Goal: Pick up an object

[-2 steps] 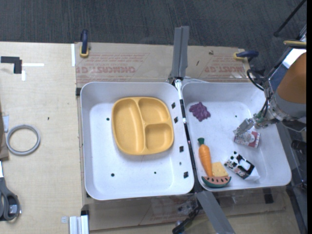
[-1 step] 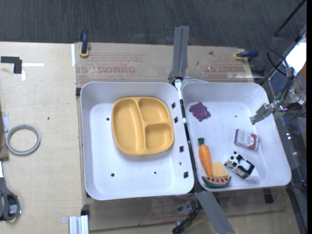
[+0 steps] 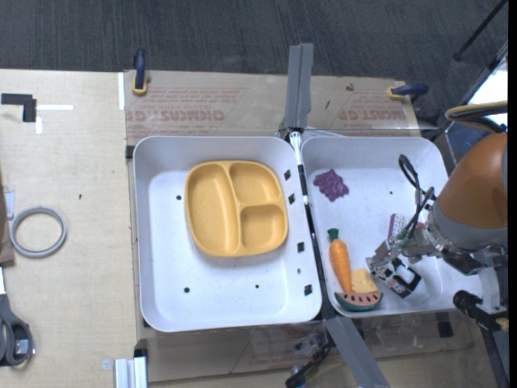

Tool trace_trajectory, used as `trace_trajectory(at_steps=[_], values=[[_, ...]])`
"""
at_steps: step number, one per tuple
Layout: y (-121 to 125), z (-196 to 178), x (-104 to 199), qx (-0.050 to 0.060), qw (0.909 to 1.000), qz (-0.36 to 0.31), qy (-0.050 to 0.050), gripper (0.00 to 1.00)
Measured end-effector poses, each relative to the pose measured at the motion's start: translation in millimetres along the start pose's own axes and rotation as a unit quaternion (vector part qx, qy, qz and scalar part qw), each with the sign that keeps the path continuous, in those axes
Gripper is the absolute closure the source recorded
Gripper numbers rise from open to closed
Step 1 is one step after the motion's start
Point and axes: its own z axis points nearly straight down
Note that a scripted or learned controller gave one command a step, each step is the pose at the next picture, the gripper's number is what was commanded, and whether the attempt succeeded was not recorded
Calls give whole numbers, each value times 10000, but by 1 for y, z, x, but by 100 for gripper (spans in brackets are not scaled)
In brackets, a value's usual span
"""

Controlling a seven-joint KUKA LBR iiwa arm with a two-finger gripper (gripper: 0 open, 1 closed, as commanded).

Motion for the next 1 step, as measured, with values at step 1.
trace_trajectory(at_steps=[1], values=[[66, 0, 20, -1, 9803, 1973, -9, 0]])
